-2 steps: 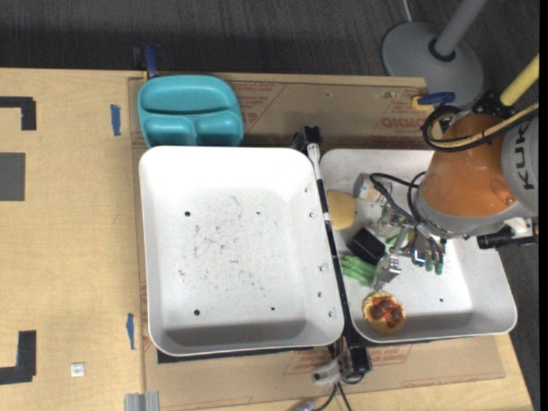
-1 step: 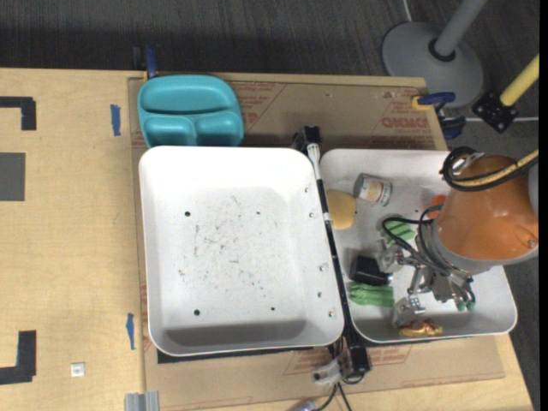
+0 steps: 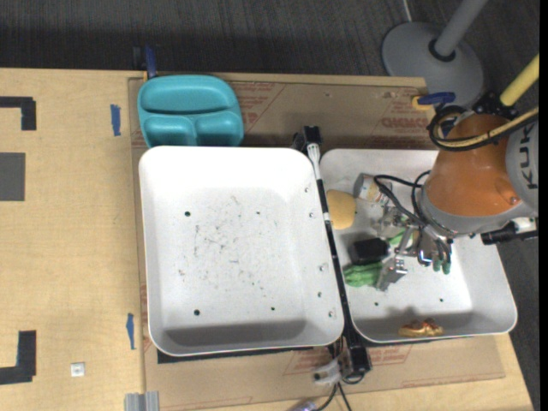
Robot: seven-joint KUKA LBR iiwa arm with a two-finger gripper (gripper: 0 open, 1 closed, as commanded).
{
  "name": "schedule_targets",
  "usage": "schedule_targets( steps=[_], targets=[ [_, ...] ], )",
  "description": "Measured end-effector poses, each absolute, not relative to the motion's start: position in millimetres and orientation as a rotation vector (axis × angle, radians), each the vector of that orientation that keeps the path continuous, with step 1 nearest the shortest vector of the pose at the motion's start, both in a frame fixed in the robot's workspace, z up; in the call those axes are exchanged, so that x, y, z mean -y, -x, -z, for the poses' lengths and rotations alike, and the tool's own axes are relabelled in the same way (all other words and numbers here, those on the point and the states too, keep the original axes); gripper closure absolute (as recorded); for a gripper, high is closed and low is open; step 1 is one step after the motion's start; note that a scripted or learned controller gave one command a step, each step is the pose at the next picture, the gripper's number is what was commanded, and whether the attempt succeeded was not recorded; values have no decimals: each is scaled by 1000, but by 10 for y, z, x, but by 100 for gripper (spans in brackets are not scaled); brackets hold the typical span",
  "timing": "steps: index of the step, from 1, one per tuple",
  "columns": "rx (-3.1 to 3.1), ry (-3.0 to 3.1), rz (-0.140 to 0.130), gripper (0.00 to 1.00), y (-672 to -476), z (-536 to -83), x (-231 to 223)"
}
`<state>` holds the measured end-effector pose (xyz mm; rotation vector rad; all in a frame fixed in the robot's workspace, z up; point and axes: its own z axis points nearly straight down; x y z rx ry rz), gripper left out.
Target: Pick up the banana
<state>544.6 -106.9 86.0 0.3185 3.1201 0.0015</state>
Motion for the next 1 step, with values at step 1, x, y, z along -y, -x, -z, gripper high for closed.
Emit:
schedule_targets(
  steps=[1],
  targets=[
    [-3068,-648,-2,0,-5684,-897,997]
  ],
)
